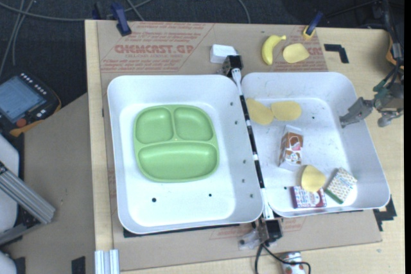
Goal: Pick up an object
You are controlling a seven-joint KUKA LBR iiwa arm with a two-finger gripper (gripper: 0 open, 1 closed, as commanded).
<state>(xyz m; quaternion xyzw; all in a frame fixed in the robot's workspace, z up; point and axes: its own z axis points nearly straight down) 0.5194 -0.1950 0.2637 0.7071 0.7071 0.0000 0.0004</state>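
With the hand (357, 112) at the right edge of the right bin (321, 83), whether apart or together cannot be told, the arm would do best to descend squarely over the isolated snack packet (292, 148) at that bin's centre.

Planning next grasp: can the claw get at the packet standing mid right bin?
Probably yes. The claw sits at the right bin's right edge, and bare floor lies between it and the brown-and-white packet.

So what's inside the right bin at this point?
The right bin holds two pale yellow pieces, a small brown-and-white packet, a yellow lump, a checkered block and a dark flat packet, partly covered by the lump.
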